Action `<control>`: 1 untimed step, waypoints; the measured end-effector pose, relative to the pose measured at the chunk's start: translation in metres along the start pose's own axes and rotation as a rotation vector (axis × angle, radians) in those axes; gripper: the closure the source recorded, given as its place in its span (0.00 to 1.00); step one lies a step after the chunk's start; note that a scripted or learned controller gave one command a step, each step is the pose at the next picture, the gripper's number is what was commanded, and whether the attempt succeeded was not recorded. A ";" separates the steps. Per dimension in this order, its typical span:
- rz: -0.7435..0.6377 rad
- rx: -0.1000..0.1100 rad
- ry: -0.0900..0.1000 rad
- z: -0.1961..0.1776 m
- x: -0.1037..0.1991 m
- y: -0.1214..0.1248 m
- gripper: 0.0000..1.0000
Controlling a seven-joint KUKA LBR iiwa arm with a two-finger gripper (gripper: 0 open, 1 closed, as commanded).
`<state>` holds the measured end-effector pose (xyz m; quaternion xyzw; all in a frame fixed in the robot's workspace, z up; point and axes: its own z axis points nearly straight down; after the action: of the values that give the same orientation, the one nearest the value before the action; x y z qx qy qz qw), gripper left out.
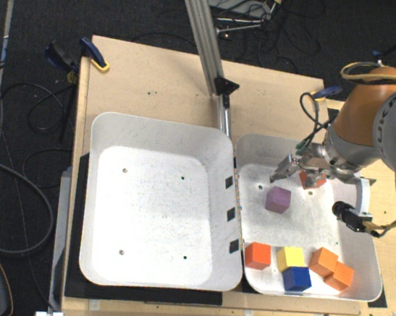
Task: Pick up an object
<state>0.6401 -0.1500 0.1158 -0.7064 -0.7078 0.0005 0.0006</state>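
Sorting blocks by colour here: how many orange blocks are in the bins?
3, all in the right white bin: one orange block at its front left, two touching at its front right. The arm may hide more.

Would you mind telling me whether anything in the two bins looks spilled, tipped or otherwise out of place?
Nothing stands out. The purple block sits alone mid-bin in the right bin; the orange, yellow and blue blocks cluster along its near edge, with none spilled outside.
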 end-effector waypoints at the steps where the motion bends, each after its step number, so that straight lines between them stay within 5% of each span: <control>1: 0.000 -0.004 -0.001 -0.012 0.000 0.001 1.00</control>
<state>0.6410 -0.1503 0.1282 -0.7066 -0.7076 -0.0006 -0.0014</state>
